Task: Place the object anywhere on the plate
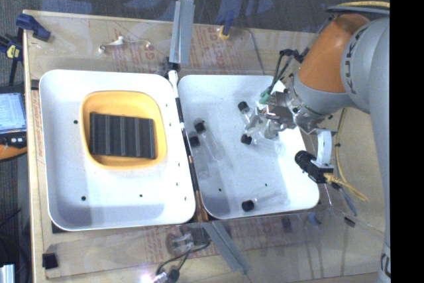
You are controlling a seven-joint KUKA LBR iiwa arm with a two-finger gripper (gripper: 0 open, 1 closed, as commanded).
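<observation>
The tool (265, 121) hovers in the right bin (225, 202), grip state unclear; secure an object before crossing to the plate (122, 99).

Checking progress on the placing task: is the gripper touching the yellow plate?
Apart. The camera view shows the gripper over the right bin, while the yellow plate lies in the left bin, with the bins' rims between them.

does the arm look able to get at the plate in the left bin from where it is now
Probably yes: the yellow plate lies open in the left bin, nothing above it. The pincer is over the right bin and must cross the divider.
</observation>
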